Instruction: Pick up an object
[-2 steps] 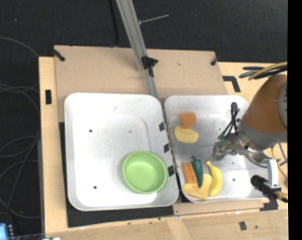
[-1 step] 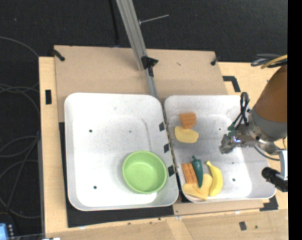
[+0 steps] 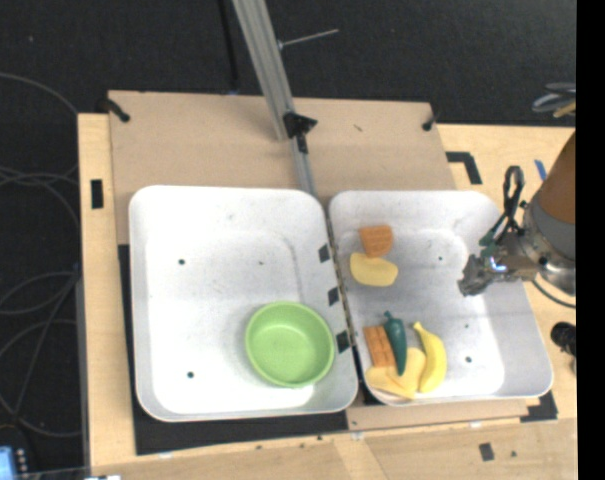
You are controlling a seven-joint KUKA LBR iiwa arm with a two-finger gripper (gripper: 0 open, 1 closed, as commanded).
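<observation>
Dark floor surrounds the bench [image 3: 222, 138]; 2 white bins sit side by side; the gripper [image 3: 474, 280] hovers near the right bin's [image 3: 452, 213] right edge; its opening cannot be told. Best target: the pale yellow piece [image 3: 373, 270] toward that bin's left edge; descend centred, clear of the orange block [image 3: 376, 239].

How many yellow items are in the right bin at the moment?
3: a pale yellow piece just below the orange block; a banana at the front; a yellow piece at the front-left corner, partly covered, so more could hide beneath.
</observation>
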